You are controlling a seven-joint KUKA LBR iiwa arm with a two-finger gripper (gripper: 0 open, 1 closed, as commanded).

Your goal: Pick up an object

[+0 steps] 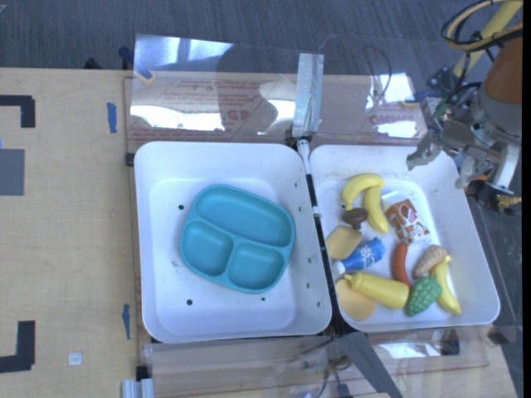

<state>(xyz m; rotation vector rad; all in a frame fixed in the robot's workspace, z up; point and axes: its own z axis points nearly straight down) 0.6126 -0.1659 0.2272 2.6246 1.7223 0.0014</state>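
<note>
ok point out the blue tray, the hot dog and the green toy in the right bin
blue tray [236, 237], camera view, on the ridge where its three compartments meet
hot dog [400, 261], camera view, middle of the orange-red sausage
green toy [422, 296], camera view, centre of its bumpy green body

Grey metal gripper [448, 143] head with pale angular brackets and dark fittings, details blurry. Orange band [504, 77] on the arm above it. Yellow cable loops [485, 23] with black hose bundled at top right. Small black wires trail beside the wrist.
</note>
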